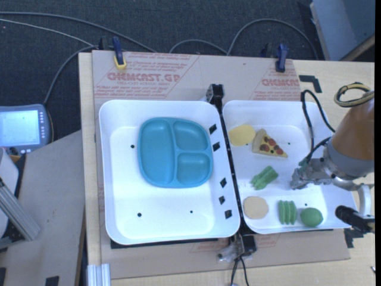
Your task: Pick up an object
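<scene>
In the right bin (297, 115) lie a yellow disc (241, 134), a pizza slice toy (269, 144), a green leafy piece (264, 177), a tan round cookie (256, 207), a green ribbed piece (287, 212) and a green ball (311, 217). My gripper (299, 179) reaches in from the right, low over the bin floor, right of the leafy piece and above the ribbed piece. Nothing shows between its fingers.
The left bin (119, 207) holds a blue divided plate (175, 152). A black divider with clips runs between the bins (225, 165). Cables loop behind the bench, and a small screen (21, 127) stands at far left.
</scene>
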`<state>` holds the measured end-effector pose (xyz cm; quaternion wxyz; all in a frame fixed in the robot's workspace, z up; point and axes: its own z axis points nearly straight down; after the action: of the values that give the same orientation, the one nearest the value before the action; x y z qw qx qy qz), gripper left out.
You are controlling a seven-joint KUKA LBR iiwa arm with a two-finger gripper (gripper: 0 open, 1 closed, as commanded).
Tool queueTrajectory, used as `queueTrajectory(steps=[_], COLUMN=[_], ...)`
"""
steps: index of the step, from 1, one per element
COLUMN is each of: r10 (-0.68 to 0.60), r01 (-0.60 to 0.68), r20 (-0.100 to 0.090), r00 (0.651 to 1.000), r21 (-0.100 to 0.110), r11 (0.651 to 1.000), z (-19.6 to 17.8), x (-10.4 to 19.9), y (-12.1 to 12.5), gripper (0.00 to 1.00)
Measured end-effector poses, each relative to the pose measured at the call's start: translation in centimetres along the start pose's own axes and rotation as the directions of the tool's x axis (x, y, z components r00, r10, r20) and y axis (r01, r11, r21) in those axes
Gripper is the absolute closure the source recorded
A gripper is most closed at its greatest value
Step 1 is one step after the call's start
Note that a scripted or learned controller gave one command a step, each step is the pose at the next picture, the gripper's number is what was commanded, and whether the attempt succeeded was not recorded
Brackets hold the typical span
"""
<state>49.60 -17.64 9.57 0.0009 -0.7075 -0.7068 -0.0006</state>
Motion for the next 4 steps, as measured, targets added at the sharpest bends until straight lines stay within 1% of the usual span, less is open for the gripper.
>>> queueTrajectory(steps=[1, 2, 3, 4], r10=[0.000, -0.001, -0.001, -0.008], r01=[0.000, 0.001, 0.001, 0.008], r20=[0.004, 0.004, 0.006, 0.002], r00=[1.000, 1.000, 1.000, 1.000], r21=[-0.004, -0.006, -0.008, -0.005], r11=[1.000, 1.000, 1.000, 1.000], z=[-4.7, -9.5, -14.9, -15.7], x=[-0.7, -1.7, -2.7, 2.6], y=[-0.4, -0.4, -0.6, 0.9], gripper=[1.00, 1.00, 1.00, 1.00])
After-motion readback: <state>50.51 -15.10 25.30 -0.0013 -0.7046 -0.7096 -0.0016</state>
